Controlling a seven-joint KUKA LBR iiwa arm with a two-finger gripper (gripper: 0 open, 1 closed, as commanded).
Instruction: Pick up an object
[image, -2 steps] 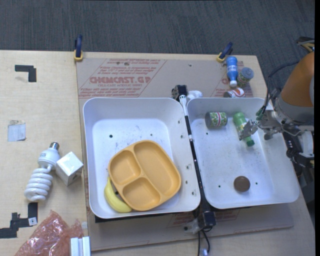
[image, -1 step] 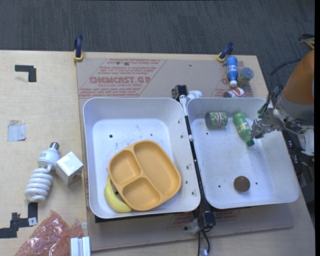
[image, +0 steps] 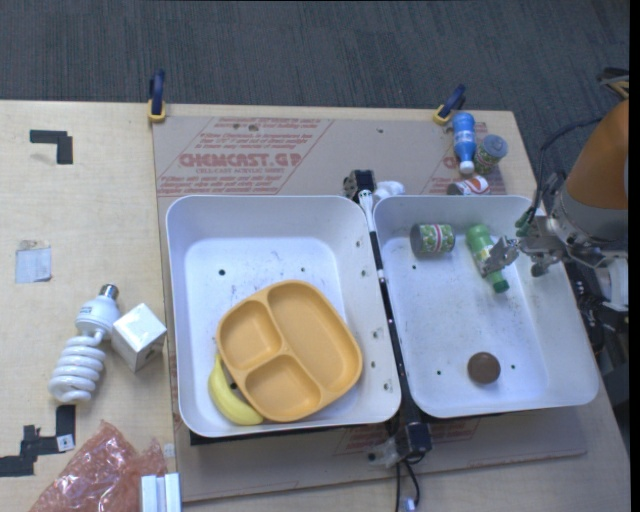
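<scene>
The gripper (image: 505, 252) hangs low at the far right of the right bin (image: 560, 390), and its fingers seem to pinch the green bottle (image: 487, 255), though their tips blur into it, so the grip is a fair guess; lifting is left. Nearest, in the left bin (image: 190, 300), a smooth yellow banana (image: 225, 395) lies tucked under a matte orange divided tray (image: 290, 350). In the right bin sits a round brown ball (image: 484, 368). Farther back, beside the bottle, lies a green-labelled can (image: 432, 239).
</scene>
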